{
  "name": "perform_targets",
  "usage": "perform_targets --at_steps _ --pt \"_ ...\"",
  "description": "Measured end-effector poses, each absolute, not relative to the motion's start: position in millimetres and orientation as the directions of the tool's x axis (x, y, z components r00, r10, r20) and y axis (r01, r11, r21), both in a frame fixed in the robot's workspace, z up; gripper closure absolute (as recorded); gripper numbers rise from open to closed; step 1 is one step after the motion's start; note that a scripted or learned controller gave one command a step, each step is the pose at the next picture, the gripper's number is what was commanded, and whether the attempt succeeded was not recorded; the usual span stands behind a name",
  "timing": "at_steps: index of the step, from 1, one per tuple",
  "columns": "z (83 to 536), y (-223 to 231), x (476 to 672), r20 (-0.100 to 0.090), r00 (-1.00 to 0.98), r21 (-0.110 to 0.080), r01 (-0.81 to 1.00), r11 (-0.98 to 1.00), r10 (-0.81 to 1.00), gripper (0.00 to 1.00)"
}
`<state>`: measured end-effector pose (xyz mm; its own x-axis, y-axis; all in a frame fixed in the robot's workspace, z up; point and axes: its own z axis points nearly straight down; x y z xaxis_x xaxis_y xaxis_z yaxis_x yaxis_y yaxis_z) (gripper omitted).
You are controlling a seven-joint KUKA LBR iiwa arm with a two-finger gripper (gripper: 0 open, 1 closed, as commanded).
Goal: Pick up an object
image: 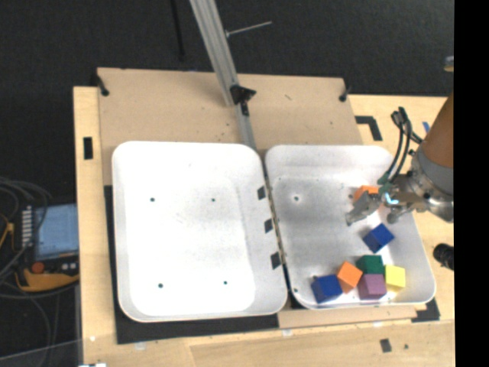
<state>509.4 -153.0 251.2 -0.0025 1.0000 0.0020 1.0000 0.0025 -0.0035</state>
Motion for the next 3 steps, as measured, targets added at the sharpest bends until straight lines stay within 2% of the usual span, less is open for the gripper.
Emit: perform_targets --at_steps 1,2,3 --pt "254 -153 510.2 0.0 -0.001 0.002 1.0 0.001 1.0 0.0" --pt "200 -144 509.1 -0.001 0.004 -0.004 1.0 -0.004 1.0 0.0" --pt "144 -149 498.9 -0.001 0.002 -0.005 1.0 -0.002 1.0 0.0"
